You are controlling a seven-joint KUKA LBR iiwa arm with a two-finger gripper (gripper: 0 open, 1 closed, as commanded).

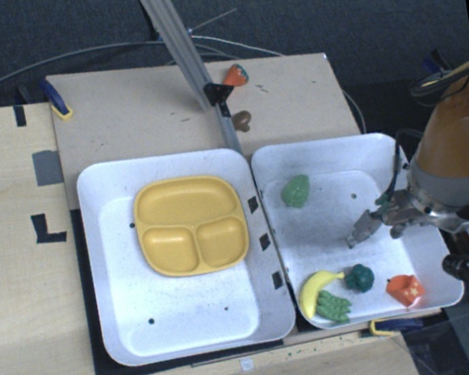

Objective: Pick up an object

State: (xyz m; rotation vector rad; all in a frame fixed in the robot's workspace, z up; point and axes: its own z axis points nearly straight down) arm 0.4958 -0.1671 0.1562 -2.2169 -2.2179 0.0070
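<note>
Nearest you, along the right bin's (386,142) front edge: a yellow banana (314,287), a green ridged piece (333,305) touching it, a dark green round piece (359,277) just beside the banana's tip, and a red-orange piece (404,289) further right. All four lie below the hand (363,231), toward you, near it but apart from it. You see the hand low over the right bin's floor, pointing left, with nothing between its fingers; whether they are spread or closed, you cannot tell. A light green lumpy piece (295,191) sits up and left of the hand, near the bin's back wall, apart from it. Well left of the hand, the left bin (107,273) holds a yellow divided plate (192,224), flat, in its back half. Beyond both bins, on the counter (134,110), a small red-orange item (236,74) lies by a grey pole (181,45).
</note>
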